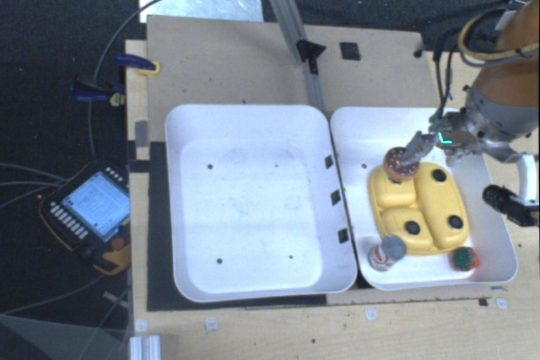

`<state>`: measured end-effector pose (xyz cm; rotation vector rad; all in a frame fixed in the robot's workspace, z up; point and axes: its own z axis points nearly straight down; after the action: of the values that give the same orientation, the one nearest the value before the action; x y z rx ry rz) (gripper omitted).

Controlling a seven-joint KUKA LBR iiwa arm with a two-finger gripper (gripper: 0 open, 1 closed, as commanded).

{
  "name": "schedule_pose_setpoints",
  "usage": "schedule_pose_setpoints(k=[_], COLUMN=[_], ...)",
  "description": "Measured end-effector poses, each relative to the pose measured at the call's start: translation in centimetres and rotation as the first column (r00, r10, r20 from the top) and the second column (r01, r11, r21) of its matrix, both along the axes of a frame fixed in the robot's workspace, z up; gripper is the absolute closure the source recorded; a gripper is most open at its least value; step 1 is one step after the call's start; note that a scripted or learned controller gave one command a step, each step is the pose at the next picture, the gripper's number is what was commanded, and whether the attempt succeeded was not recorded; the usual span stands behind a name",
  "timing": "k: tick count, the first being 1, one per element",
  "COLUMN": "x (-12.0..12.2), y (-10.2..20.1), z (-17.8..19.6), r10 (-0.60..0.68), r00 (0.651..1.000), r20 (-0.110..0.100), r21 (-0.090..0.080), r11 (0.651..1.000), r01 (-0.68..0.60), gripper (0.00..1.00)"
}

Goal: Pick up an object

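The right bin holds a large yellow plastic toy with black dots on top. A small round brown and pink object rests at the toy's upper left corner. My gripper reaches in from the right at a slant, its tip right at the upper right edge of that round object. I cannot tell whether it touches the object. A small grey and red object lies at the bin's front left. A green and orange ball lies at the front right.
The left bin stands beside the right one, their rims meeting at the middle. A metal pole slants over the bench at the back. A teach pendant lies on the floor at the left.
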<state>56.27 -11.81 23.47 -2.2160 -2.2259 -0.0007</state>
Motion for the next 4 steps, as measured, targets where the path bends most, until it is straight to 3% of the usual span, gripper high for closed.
schedule_pose_setpoints(k=[1, 3, 4], x=[0.0, -0.1, 0.6], y=[0.0, 0.1, 0.2], z=[0.1, -10.4, -12.8], r10=[0.000, -0.003, -0.001], r00=[1.000, 1.000, 1.000], r20=[0.002, -0.002, 0.018], r21=[0.000, -0.001, -0.001], r11=[1.000, 1.000, 1.000], r01=[0.000, 0.003, 0.001], gripper=[0.00, 0.00, 0.00])
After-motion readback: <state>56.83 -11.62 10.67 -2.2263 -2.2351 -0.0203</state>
